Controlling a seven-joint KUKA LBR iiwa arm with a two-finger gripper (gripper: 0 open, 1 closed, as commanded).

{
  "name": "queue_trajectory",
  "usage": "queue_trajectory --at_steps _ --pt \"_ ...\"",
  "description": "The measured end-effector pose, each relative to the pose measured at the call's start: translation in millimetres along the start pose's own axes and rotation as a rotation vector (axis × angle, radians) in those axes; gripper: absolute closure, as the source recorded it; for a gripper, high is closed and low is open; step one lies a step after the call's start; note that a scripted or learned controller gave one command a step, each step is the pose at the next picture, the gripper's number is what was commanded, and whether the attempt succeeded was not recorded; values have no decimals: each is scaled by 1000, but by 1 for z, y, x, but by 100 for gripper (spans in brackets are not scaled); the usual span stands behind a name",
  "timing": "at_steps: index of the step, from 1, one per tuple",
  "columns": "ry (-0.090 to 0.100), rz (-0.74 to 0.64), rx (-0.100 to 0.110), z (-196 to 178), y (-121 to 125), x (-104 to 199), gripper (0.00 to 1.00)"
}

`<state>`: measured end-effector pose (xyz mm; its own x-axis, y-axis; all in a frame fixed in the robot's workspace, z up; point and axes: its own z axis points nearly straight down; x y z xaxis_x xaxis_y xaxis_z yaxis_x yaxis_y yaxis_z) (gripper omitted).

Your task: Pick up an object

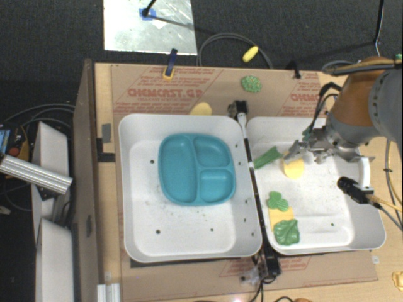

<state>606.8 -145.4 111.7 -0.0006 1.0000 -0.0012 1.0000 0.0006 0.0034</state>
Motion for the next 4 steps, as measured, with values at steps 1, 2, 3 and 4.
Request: queue_trajectory --at_steps 1,2,3,4 --pt "1 -1 4 10 -12 10 0" --pt "0 1 4 28 -20 -9 0" --pt "-1 -6 -5 26 40 -15 0" --pt "-3 0 -5 -2 64 -64 0"
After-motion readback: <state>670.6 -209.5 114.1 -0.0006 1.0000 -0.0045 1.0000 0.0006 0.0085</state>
